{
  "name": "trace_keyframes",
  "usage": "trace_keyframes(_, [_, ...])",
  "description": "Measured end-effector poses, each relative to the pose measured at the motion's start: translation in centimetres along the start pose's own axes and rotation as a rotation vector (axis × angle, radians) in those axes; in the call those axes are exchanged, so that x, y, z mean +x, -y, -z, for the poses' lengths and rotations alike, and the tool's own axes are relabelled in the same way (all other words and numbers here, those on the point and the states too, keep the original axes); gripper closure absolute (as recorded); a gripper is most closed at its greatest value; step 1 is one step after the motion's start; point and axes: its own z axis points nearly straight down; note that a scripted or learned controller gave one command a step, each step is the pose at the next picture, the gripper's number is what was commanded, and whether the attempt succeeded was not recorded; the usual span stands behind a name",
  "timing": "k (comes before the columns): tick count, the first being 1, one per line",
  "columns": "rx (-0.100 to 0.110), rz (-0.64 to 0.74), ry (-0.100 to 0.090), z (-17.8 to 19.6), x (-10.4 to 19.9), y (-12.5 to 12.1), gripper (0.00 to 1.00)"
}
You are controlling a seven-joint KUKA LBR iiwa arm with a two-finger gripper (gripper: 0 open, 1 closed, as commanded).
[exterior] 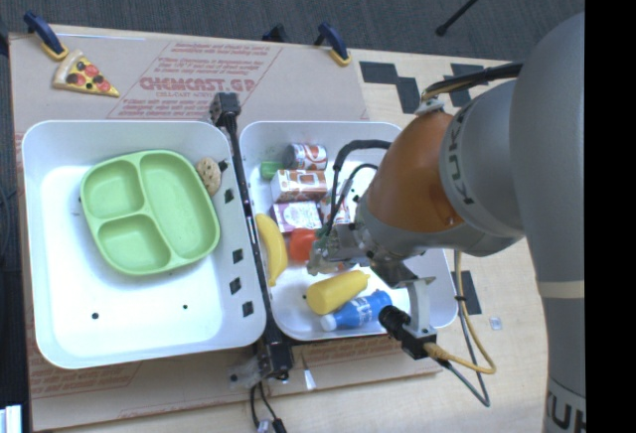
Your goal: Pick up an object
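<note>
Where the two white bins meet, the right bin [437, 317] carries a crowd of small goods, and no single one is marked out as the thing to pick. A yellow banana [270, 244] lies along the bin's nine o'clock wall; at about six o'clock a yellow bottle-shaped item [336, 290] lies tilted, touching a blue-and-white bottle [358, 312] just below it. Toward twelve o'clock sit a red-and-white can [309, 156], a small carton with a brown-and-white label [301, 185] and a second like carton [299, 215], with a green piece [268, 169] at their nine o'clock and a red-orange piece [301, 245] below them; the print on these packs is too small to read. On the brown cardboard [298, 83] beyond the bins, red lettering reads partly as "CHEMCAST", the rest being unclear, and a toy pizza slice [83, 74] lies at its ten o'clock corner. The left bin [60, 322] holds a green divided plate [149, 211], and a small cookie [209, 173] lies at the plate's two o'clock. The grey arm, with its orange band [417, 183], reaches in from three o'clock and bends down over the middle of the right bin. The gripper [333, 257] hangs just above the yellow item; whether it is wide or narrow cannot be told, and nothing is seen held in it.
</note>
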Motion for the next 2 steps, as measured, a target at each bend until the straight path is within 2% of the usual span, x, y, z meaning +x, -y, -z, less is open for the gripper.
trace_keyframes(2, [0.001,0.012,0.002,2.0,0.0,-0.2,1.0])
